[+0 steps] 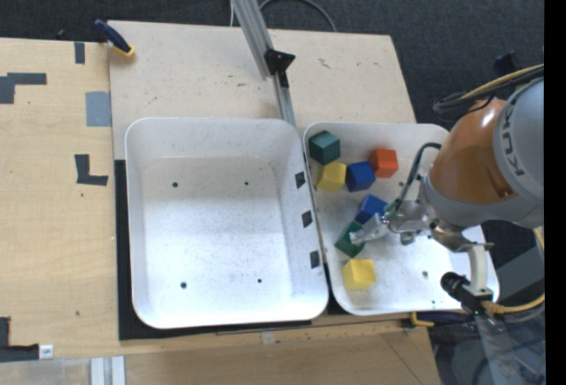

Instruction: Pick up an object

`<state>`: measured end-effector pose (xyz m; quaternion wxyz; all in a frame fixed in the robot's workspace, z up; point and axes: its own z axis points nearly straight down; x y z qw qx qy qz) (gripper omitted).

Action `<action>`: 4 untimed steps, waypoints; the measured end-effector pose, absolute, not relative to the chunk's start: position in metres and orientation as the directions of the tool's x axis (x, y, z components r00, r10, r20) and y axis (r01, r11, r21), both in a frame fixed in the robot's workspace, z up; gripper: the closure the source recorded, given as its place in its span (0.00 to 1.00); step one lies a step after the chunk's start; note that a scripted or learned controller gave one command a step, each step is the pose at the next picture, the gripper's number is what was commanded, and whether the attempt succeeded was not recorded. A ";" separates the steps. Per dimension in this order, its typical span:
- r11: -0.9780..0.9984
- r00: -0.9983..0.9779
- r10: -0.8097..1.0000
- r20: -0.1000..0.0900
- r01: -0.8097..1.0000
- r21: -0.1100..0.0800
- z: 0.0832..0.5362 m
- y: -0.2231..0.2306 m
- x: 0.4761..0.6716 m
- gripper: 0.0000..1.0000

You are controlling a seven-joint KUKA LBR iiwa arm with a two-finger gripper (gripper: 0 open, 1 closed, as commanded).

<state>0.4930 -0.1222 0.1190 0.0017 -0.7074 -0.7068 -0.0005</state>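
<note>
Left bin (150, 197): on the surface, white, bare floor showing.
Right bin (416, 281): blocks lie here; far side covered by the arm.
Green block (348, 242): low, partly hidden under the gripper (376, 228).
Jaws: blurred against blocks; cannot tell opening or hold.

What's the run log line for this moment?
arm: over right bin | gripper: low among blocks, beside blue block and green block | lifted: nothing seen
</note>
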 end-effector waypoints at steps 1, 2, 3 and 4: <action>0.002 -0.002 1.000 0.001 1.000 0.004 0.133 -0.123 0.495 1.00; 0.002 -0.002 1.000 -0.001 1.000 0.004 0.196 -0.121 0.498 1.00; 0.001 -0.001 1.000 0.000 1.000 0.001 0.211 -0.121 0.499 1.00; 0.006 -0.006 1.000 0.002 1.000 0.000 0.223 -0.071 0.500 1.00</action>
